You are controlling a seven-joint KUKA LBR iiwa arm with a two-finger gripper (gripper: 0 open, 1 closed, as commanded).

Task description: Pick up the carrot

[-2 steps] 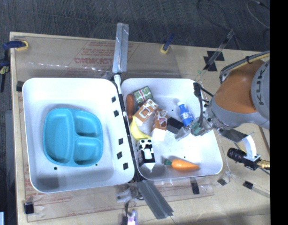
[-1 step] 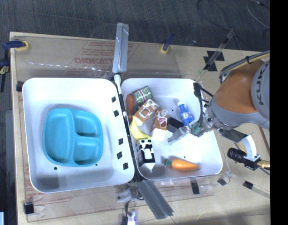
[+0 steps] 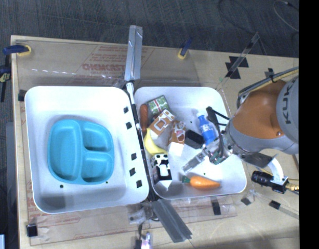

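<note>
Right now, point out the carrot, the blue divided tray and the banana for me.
carrot (image 3: 203, 181), camera view, middle of its orange body in the right bin.
blue divided tray (image 3: 80, 150), camera view, its central ridge, in the left bin.
banana (image 3: 149, 143), camera view, its yellow curved side by the right bin's left wall.

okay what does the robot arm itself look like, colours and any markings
The arm is bulky and rounded, with a broad orange band above a grey wrist. Dark letters, part of the KUKA name, mark its grey casing at the right. The gripper has slim metallic fingers, with black cables looping nearby.

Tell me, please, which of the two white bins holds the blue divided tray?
The left bin; the blue tray lies alone there, while the right bin holds the carrot and clutter.
</note>
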